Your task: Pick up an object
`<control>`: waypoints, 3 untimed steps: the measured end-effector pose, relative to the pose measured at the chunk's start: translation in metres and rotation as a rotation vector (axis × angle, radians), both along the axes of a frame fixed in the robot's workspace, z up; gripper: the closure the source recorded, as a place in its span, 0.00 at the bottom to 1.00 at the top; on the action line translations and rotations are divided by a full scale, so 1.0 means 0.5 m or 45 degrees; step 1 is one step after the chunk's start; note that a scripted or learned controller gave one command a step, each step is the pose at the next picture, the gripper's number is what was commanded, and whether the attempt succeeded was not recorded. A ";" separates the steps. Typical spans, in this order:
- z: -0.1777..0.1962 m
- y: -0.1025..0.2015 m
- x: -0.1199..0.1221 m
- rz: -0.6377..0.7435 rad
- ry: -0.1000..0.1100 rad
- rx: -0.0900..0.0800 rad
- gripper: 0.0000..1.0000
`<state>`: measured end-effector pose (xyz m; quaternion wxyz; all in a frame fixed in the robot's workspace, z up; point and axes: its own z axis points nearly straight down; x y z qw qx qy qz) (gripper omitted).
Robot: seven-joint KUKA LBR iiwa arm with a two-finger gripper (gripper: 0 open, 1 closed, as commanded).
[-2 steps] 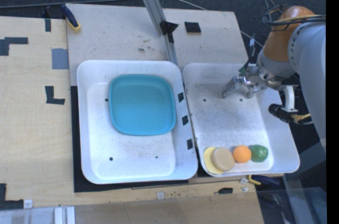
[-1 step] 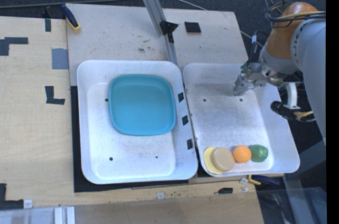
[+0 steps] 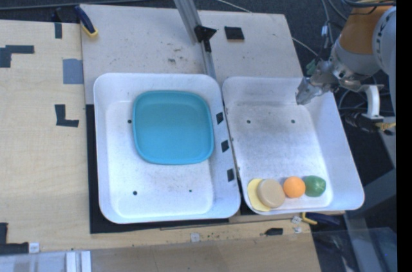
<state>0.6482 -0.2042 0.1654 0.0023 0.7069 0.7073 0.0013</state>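
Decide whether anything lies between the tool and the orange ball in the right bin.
Nothing visible does. The tool hangs over the right bin's far corner; the orange ball sits at the near edge between a tan disc and a green ball, with bare floor between.

Arm [image 3: 373, 20] cut off at right edge; hand [image 3: 304, 97] fingers indistinct.

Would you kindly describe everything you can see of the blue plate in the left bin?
The blue plate is a rounded square in a light turquoise, smooth and slightly glossy, looking like plastic. It has a raised rim around a flat, shallow centre. It lies flat and right side up on the floor of the left bin, towards the far side and roughly centred between the side walls. Nothing rests on it. It touches only the bin floor, and the gripper is over the other bin, well away from it.
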 end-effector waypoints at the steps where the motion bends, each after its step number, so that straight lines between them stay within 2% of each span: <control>1: 0.110 0.000 0.022 0.000 0.001 0.000 1.00; 2: 0.216 0.001 0.023 0.000 0.001 0.000 1.00; 3: 0.215 0.105 0.033 0.005 0.006 0.003 1.00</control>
